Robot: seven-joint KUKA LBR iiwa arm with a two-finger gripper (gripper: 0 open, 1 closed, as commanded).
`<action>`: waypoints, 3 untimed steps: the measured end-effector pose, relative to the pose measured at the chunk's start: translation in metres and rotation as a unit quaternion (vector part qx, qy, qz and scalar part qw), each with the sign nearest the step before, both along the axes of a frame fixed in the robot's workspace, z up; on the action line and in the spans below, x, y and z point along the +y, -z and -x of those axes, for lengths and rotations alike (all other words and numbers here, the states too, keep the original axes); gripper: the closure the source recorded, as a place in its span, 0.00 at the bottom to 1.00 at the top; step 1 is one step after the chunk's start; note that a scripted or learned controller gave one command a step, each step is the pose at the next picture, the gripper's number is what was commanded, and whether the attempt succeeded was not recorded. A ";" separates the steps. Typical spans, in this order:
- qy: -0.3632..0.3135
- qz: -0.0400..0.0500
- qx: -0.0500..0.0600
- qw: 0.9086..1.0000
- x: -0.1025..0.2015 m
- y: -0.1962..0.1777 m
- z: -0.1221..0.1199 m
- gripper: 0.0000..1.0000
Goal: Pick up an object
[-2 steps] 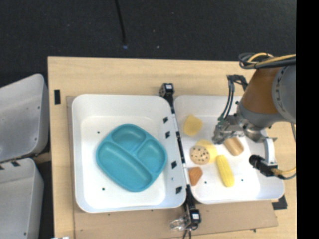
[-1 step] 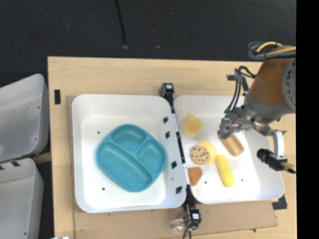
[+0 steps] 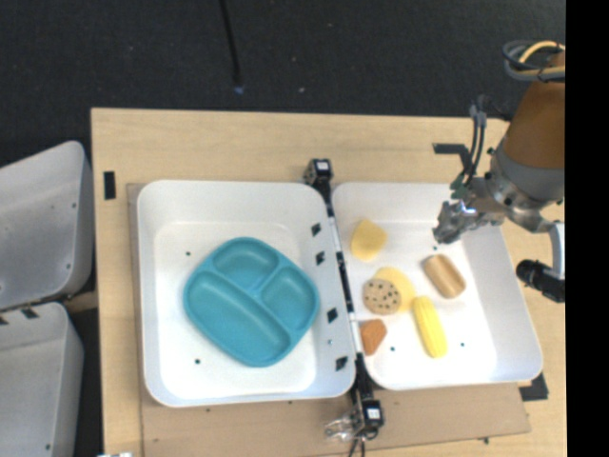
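Hovering my gripper (image 3: 449, 225) right of centre just above the bun (image 3: 443, 276), I am holding nothing yet; finger state unclear.

One fixed camera looks down at a slant on the bench (image 3: 285, 146) and both white bins (image 3: 152, 284).

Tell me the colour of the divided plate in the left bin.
Turquoise blue, all over. The plate shows plainly in the camera view.
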State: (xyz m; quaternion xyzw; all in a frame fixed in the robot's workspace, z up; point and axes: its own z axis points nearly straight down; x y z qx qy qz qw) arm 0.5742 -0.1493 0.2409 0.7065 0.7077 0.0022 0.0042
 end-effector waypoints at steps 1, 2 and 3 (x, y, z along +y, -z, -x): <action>-0.001 -0.001 0.003 1.000 -0.001 -0.002 -0.001 1.00; -0.003 -0.002 0.002 1.000 0.051 -0.013 -0.007 1.00; -0.003 -0.002 0.003 1.000 0.099 -0.017 -0.018 1.00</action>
